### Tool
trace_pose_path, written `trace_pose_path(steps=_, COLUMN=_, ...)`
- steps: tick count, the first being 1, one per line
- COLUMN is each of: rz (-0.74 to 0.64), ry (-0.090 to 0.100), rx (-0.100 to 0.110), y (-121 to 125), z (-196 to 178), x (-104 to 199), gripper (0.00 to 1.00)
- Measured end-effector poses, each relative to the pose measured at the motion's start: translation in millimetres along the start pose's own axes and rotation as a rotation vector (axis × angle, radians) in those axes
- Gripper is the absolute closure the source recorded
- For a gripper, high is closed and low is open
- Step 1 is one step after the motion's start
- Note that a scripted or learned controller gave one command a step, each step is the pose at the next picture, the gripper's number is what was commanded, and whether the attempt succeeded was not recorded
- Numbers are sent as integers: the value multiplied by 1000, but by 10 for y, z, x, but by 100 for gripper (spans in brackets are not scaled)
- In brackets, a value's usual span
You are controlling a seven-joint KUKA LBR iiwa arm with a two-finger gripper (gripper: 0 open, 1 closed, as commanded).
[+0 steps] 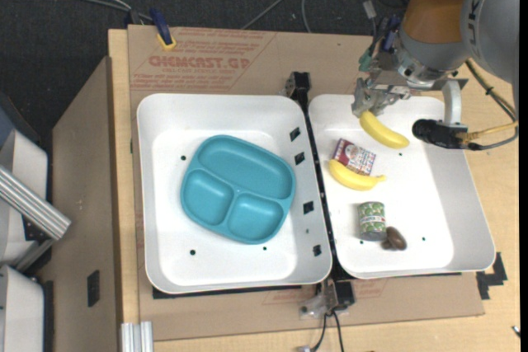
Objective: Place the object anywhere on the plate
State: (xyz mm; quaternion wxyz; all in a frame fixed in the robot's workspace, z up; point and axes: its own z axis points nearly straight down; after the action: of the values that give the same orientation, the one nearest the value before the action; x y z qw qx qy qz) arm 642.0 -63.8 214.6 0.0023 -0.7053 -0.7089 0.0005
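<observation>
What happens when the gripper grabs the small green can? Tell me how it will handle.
The green can stands upright in the right bin, so a sideways push would probably tip it, then let it roll. Its smooth round wall may slip between fingers. The brown lump touching it would likely get nudged.

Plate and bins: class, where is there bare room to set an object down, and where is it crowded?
The blue plate has three bare compartments; white floor rings it in the left bin. In the right bin, the right side is free; two bananas, a packet and a can crowd its left.
</observation>
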Motion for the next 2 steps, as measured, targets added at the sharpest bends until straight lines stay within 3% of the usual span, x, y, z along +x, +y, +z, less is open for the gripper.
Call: trace_pose_path(steps=2, rz=0, ry=0, rx=1, y=-355, z=-46, x=939, gripper=100)
